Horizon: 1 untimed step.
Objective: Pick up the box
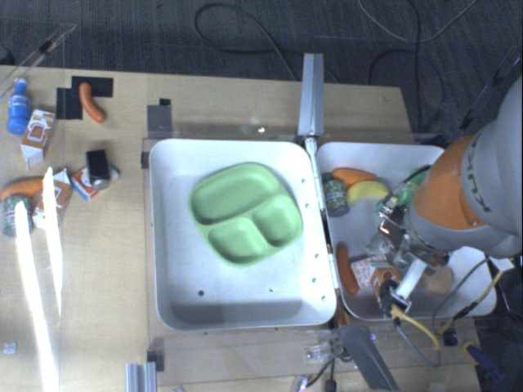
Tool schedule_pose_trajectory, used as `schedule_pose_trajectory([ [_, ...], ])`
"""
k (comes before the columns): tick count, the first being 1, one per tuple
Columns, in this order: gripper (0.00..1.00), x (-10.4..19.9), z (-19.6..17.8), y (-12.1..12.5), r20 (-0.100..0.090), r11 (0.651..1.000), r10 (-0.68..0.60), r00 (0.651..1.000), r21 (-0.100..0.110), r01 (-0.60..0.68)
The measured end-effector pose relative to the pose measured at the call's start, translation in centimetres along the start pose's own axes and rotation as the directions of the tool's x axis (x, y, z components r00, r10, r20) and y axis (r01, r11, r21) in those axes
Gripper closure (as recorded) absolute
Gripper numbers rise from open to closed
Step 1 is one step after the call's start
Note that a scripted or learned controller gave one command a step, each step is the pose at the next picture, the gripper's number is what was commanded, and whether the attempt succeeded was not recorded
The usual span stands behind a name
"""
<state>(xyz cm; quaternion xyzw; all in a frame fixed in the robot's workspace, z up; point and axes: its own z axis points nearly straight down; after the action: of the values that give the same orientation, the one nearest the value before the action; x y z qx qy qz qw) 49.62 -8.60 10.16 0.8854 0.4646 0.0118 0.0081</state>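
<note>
Hovering over the right bin [392, 148], the gripper [394, 250] sits just beside the box [369, 268], near-left in that bin. Claw opening: cannot tell. Judged: approach step; next, centre, descend, close.

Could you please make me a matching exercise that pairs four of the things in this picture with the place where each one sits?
Things:
1. green plate
2. can
3. blue bottle
4. yellow fruit

Places:
a. on the bench, outside the bins, near its far left corner
b. in the right bin, beside the carrot, clear of the walls
c. in the middle of the left bin
d. in the right bin, against the wall next to the left bin

Pairs: 1-c, 2-d, 3-a, 4-b.
</note>
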Motion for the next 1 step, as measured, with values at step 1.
schedule_pose_trajectory([
  [1,1.0,1.25,-11.09,-1.5,0.012,1.0,0.017,1.0,0.023,-0.017],
])
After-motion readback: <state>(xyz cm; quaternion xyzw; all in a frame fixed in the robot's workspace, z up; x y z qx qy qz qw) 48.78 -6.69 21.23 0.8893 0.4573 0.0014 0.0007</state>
